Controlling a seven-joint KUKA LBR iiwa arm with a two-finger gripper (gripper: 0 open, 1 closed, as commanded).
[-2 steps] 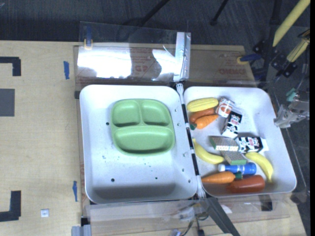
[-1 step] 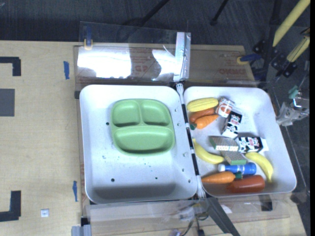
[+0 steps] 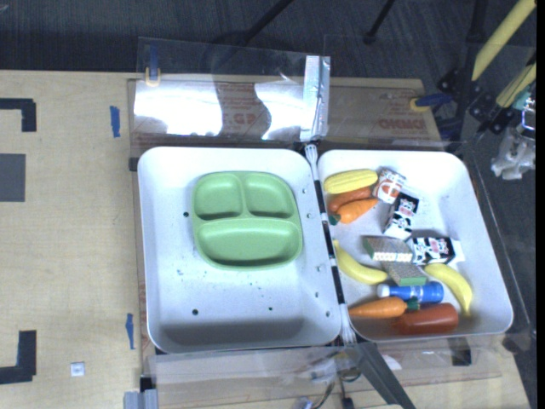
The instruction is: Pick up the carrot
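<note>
Carrot (image 3: 358, 210) lies in the right bin (image 3: 490, 254), near its back left corner, tucked just under a yellow corn cob (image 3: 349, 180) and a brownish sausage (image 3: 351, 198). A similar orange piece (image 3: 377, 308) sits at the front, so aim matters. I'd come straight down across the carrot's narrow width, clear of its neighbours. The gripper (image 3: 513, 153) hangs beyond the bin's right rim, and I cannot tell how it is set. The left bin (image 3: 162, 254) holds a green divided plate (image 3: 247, 218). Both rest on a pale wooden bench (image 3: 68, 228), with dark floor behind.
</note>
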